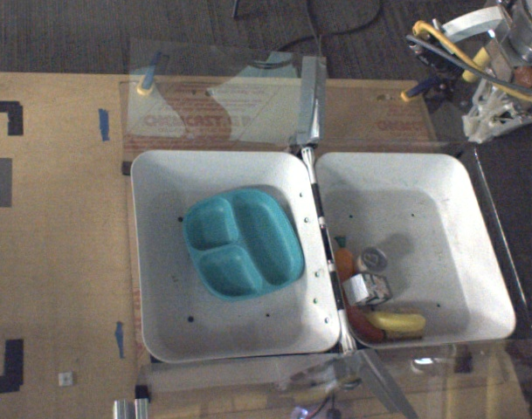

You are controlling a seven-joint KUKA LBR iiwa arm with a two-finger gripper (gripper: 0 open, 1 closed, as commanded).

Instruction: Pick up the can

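Gripper (493, 120): seen at upper right, outside the bins, finger state cannot be told | Can (367, 288): silver, lying in right bin (440, 190) near its lower-left corner, well below and left of gripper | Banana (397, 323): just below can | Carrot (344, 262): beside can | Left bin (161, 321): teal divided plate (243, 243) held.

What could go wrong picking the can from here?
1. The can sits in a tight cluster near the right bin's left wall, with a carrot, a boxy silver item and a banana nearby; the claw may catch a neighbour instead.
2. The wall may block one finger.
3. The claw is far off, beyond the bin's upper right corner, so small aiming errors could cause a miss.
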